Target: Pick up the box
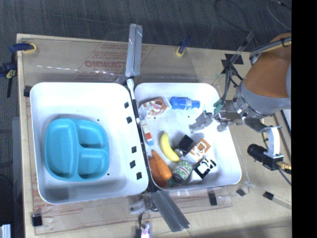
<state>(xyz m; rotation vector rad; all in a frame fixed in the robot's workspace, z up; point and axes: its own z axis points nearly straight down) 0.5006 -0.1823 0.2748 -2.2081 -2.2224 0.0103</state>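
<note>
Which item is the box is not certain. A small orange and white box (201, 147) lies in the right bin (229, 148) beside a black box (184, 143), and a black and white patterned box (205, 167) sits near the front wall. My gripper (210, 124) hangs over the right half of this bin, just above and behind the orange and white box. It is open, with nothing between its fingers (198, 122).
The right bin also holds a banana (168, 148), a carrot (159, 167), a green can (182, 170), a blue bottle (184, 103) and a snack packet (155, 106). A blue divided tray (77, 148) lies in the left bin (39, 103).
</note>
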